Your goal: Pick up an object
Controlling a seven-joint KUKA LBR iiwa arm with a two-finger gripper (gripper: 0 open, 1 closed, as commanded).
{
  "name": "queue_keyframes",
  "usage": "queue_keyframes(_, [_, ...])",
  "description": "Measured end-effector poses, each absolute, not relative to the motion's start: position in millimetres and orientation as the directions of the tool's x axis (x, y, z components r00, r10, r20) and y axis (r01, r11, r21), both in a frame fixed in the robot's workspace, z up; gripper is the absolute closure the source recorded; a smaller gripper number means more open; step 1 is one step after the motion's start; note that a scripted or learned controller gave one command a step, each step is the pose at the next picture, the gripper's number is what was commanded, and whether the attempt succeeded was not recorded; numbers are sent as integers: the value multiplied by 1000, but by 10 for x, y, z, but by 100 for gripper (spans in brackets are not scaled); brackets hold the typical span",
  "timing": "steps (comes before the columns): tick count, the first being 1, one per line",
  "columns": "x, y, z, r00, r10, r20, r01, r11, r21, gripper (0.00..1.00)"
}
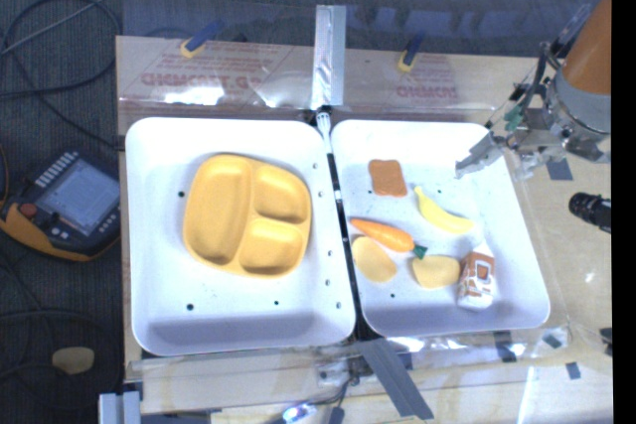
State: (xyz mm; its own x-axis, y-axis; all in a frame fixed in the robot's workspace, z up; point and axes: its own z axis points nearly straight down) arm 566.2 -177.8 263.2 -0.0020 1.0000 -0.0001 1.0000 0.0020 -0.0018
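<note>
The right bin [517, 213] holds several toy foods. An orange-brown slab [388, 178] lies near its back. A banana [442, 213] is in the middle, with a carrot [383, 234] to its left. Two pale yellow pieces [375, 260] [435, 270] sit toward the front, and a small brown-and-white carton [477, 278] is at the front right. My gripper [475, 160] hangs over the back right part of this bin, above and to the right of the banana. It touches none of the items and nothing shows in it.
In the left bin [149, 243] lies a yellow divided plate [248, 213]. A metal strip [329, 55] stands at the back between the two bins. On the floor to the left are a handheld pendant [65, 204] and its cables.
</note>
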Motion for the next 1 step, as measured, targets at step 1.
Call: queue_keyframes(1, [5502, -1561, 1959, -131, 991, 0, 991, 131, -2, 0])
